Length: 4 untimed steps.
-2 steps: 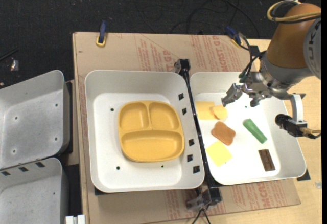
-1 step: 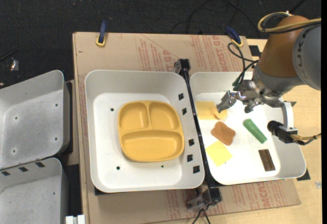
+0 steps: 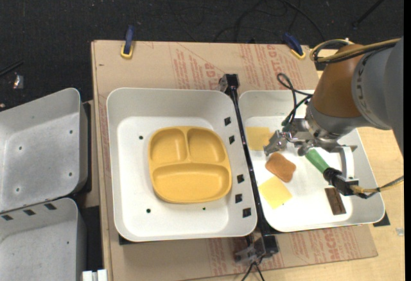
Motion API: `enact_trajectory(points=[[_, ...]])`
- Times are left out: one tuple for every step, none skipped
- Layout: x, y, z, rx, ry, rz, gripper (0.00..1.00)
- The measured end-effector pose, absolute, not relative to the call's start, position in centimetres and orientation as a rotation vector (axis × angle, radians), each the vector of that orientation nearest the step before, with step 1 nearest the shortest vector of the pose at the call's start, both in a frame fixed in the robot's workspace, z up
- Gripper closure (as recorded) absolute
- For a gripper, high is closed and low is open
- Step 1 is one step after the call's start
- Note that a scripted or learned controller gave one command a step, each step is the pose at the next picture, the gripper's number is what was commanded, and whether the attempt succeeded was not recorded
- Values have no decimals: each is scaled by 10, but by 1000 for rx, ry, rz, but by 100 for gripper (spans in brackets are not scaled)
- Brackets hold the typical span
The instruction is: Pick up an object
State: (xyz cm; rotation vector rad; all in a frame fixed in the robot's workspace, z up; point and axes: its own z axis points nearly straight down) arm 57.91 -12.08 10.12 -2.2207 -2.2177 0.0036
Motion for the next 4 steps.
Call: enact_trajectory(points=[[579, -120, 92, -2222, -2219, 2, 0], [580, -120, 102, -2224, -2220, 0, 100], [585, -119, 166, -2222, -2228, -5, 100], [590, -113, 226, -2221, -2229, -5, 100]])
